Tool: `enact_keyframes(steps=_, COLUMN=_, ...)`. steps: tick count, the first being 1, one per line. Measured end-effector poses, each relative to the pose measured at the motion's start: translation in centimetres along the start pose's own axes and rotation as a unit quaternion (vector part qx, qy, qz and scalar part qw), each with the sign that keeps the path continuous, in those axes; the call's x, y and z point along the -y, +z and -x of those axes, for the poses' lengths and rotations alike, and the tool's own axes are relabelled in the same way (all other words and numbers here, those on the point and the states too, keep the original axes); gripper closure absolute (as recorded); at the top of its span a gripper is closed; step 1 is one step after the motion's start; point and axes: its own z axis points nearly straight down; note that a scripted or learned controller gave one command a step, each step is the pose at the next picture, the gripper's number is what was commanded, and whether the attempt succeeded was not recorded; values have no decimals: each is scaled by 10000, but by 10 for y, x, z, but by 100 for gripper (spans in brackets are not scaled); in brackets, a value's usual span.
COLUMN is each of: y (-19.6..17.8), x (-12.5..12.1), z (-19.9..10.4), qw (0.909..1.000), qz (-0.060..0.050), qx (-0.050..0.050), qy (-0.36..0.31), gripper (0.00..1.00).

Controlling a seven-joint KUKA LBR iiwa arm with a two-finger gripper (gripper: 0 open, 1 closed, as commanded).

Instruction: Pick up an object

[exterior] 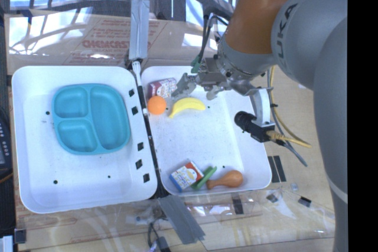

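Down at the near end of the right bin (251, 156) lie a little box (184, 176), a green stick (205, 177) and a brown squash toy (226, 179). Up at the far end sit a banana (188, 106), an orange ball (156, 105) and a dark red packet (160, 88). The gripper (188, 84) hangs just over the banana and packet, and I cannot tell how it is set. Nothing looks lifted yet, so the picking is still to do. A blue plate (91, 117) rests in the left bin (29, 144).

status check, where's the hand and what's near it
Hand over right bin's far end, nothing seen gripped. Banana, orange ball, dark packet right below. No obstruction apparent.
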Motion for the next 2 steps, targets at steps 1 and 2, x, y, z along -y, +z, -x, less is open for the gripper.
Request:
enact_keyframes(steps=1, y=-9, x=0, z=-2, qw=10000, qz=-20, qx=5, qy=-51, gripper=100)
enact_keyframes(steps=2, y=-9, x=0, z=-2, qw=10000, qz=-22, qx=5, qy=-55, gripper=0)
